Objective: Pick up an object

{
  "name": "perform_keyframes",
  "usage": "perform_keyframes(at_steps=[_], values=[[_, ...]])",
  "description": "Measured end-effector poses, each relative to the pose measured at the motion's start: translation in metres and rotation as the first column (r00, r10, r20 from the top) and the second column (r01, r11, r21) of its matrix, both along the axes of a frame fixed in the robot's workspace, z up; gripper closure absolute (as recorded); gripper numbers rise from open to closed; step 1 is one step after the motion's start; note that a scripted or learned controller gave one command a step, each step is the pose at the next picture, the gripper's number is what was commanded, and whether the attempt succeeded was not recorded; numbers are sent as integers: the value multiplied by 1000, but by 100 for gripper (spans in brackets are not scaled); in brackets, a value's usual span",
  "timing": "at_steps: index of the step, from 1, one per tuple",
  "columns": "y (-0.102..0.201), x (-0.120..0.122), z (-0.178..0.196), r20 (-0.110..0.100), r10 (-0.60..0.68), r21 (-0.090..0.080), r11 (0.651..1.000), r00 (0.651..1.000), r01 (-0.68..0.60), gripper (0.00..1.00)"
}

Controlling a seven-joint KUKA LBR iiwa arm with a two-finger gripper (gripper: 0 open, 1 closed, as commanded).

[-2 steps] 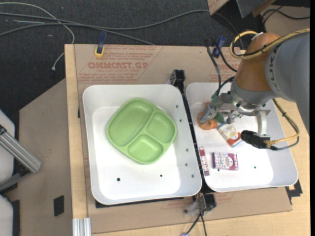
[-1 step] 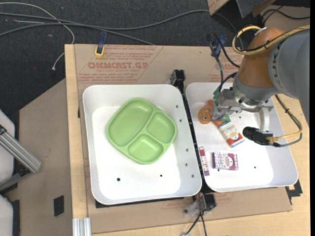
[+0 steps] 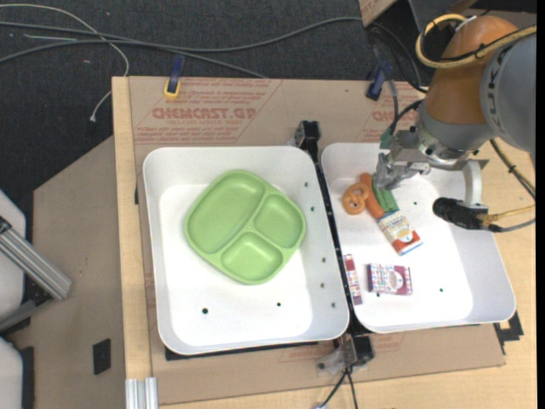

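Note:
In the right bin (image 3: 464,267) several small objects lie near the far left corner. An orange toy food piece (image 3: 353,199) lies beside a second orange piece (image 3: 366,182). A narrow green item (image 3: 386,201) touches a white and red carton (image 3: 400,231). My gripper (image 3: 385,181) hangs low over the orange pieces and the green item, right above or against them, and its own body hides the tips. Nearer the front lie a purple and white packet (image 3: 389,279) and a thin pink bar (image 3: 352,279) by the bin's left wall.
The left bin (image 3: 162,254) holds a green divided plate (image 3: 245,226). A black cable plug (image 3: 456,211) sticks out from the arm over the right bin. The right bin's right half shows bare white floor. Both bins rest on a cardboard sheet (image 3: 136,126).

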State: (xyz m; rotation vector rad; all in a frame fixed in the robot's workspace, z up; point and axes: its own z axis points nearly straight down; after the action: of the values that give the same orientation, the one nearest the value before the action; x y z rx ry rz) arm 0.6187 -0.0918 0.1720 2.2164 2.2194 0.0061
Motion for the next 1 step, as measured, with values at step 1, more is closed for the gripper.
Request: perform_keyframes(at_steps=[1], values=[[0,1,52,-1,0,0,1000,1000,0,100]])
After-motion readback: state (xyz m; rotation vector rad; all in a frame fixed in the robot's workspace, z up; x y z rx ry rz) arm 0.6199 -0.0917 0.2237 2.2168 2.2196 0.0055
